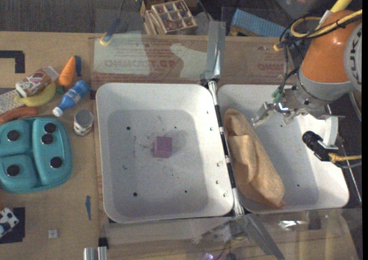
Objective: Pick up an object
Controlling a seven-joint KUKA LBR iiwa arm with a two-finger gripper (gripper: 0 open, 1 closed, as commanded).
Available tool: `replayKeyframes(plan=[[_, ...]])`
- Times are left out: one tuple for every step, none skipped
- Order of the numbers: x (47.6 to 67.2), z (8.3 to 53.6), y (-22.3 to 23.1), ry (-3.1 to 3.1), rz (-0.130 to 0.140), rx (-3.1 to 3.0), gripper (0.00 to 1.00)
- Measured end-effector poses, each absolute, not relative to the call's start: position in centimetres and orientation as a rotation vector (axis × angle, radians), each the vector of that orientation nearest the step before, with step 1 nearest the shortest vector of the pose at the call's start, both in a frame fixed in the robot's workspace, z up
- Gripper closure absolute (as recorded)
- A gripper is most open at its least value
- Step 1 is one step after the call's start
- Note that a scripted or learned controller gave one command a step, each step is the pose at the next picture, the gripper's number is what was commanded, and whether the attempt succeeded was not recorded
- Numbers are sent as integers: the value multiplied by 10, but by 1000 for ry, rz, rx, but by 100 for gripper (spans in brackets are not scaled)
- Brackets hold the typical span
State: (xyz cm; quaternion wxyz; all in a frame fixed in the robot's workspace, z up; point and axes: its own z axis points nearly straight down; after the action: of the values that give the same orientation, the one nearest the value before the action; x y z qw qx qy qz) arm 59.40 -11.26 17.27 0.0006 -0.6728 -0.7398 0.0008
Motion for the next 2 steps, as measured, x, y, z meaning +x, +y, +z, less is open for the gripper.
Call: replayKeyframes(plan=[[497, 103, -127, -2273, 3, -2163, 0], [568, 89, -102, -2114, -10, -2336, 0]])
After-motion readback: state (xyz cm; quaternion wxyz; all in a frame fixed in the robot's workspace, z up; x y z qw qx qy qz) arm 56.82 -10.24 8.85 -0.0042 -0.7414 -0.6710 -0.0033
